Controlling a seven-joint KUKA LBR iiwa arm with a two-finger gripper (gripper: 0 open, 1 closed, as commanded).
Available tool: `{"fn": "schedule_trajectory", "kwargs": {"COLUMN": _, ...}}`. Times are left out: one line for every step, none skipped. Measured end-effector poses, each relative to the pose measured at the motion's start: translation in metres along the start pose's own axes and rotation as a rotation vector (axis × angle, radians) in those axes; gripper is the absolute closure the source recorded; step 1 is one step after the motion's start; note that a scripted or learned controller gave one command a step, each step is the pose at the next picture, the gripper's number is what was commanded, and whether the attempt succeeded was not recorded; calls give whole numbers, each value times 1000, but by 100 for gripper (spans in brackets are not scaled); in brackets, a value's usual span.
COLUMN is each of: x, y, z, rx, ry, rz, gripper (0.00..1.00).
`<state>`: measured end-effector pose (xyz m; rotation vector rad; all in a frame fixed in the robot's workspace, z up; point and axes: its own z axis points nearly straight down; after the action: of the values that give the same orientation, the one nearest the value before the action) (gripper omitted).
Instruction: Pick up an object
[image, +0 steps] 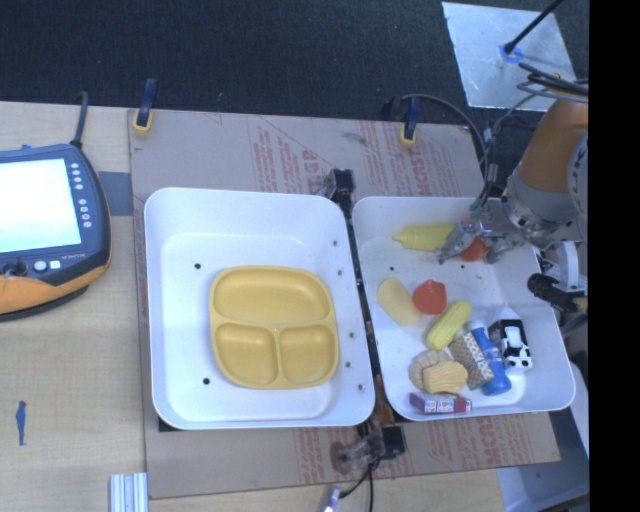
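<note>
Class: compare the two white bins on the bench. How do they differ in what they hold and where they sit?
The left bin holds one large yellow divided tray; the right bin holds many small toys, such as a red piece. The claw hangs over the right bin's far end, while the left bin has no arm over it. Both are shallow, white and rounded at the corners.

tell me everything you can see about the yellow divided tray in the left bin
The yellow divided tray is a rounded-corner rectangle, plain pale yellow, likely moulded plastic with a matte look. It has three compartments: one wide one along the far side and two smaller ones side by side along the near side, separated by raised ridges. It lies flat and right side up, roughly centred on the floor of the left bin, touching nothing else. Nothing lies in its compartments.
</note>
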<state>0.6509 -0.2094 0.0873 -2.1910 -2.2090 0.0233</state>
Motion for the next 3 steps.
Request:
{"fn": "schedule_trajectory", "kwargs": {"x": -1, "y": 0, "z": -1, "rx": -1, "ry": -2, "rz": 0, "gripper": 0}}
{"fn": "schedule_trajectory", "kwargs": {"x": -1, "y": 0, "z": -1, "rx": -1, "ry": -2, "rz": 0, "gripper": 0}}
{"fn": "schedule_trajectory", "kwargs": {"x": -1, "y": 0, "z": -1, "rx": -1, "ry": -2, "rz": 0, "gripper": 0}}
